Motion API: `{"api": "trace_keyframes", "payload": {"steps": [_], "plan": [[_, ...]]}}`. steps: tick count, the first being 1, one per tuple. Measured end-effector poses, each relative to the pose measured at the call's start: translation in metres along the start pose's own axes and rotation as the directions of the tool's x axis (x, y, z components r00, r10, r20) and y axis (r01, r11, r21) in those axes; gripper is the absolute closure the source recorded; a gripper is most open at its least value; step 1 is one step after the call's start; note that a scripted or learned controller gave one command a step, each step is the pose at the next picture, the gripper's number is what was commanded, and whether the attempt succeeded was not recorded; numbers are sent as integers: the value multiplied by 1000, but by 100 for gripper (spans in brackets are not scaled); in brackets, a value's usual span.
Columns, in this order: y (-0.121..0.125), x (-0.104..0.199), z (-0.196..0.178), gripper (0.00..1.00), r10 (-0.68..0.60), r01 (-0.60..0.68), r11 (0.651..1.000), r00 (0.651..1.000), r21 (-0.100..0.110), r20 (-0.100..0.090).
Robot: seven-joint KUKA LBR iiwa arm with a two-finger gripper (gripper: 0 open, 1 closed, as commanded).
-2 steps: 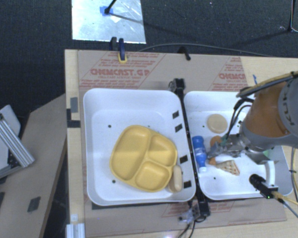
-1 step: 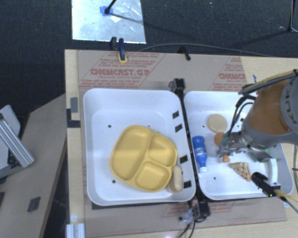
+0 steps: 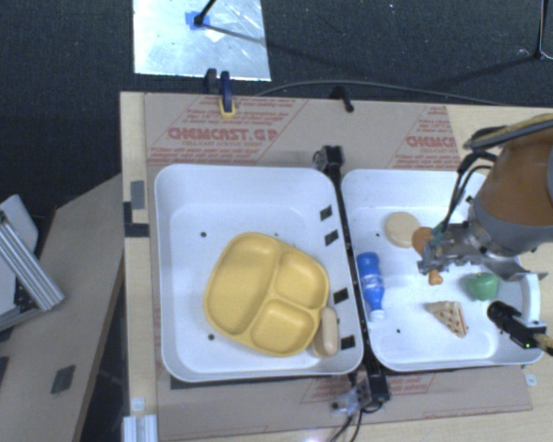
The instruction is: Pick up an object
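So the left bin has a yellow divided plate sitting in it, three compartments, kind of tilted toward the near right corner. Right against the plate's near right edge there's a small tan bread roll, pretty much touching it and close to the bin's right wall.

Moving over to the right bin: a blue bottle with a white cap end lies along the left wall, pointing near to far. Further right and a bit farther back is a round tan cookie-looking thing, with a small orange object just beside it on its right. Toward the near side there's a triangular sandwich slice, lying flat, well apart from the bottle.

The gripper is down in the right bin, hanging between the orange object and the sandwich slice, coming in from the right on the arm with its orange band. Honestly can't tell how the fingers are set, too dark and blurry down there. Just right of the gripper is a green ball-ish thing, partly tucked under the arm.
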State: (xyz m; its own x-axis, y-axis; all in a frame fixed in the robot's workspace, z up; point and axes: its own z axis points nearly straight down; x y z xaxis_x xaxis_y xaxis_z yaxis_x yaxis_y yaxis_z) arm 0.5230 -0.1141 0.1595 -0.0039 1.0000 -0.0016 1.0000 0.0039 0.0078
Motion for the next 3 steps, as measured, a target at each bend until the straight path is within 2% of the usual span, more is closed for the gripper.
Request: {"api": "trace_keyframes", "payload": {"steps": [1, 2, 3], "plan": [[-1, 10, -55, 100, -1, 1, 1000, 1000, 0, -1], [1, 9, -88, 100, -1, 1, 1000, 1000, 2, 0], [33, 60, -77, 100, -6, 6, 1000, 1000, 4, -3]]}}
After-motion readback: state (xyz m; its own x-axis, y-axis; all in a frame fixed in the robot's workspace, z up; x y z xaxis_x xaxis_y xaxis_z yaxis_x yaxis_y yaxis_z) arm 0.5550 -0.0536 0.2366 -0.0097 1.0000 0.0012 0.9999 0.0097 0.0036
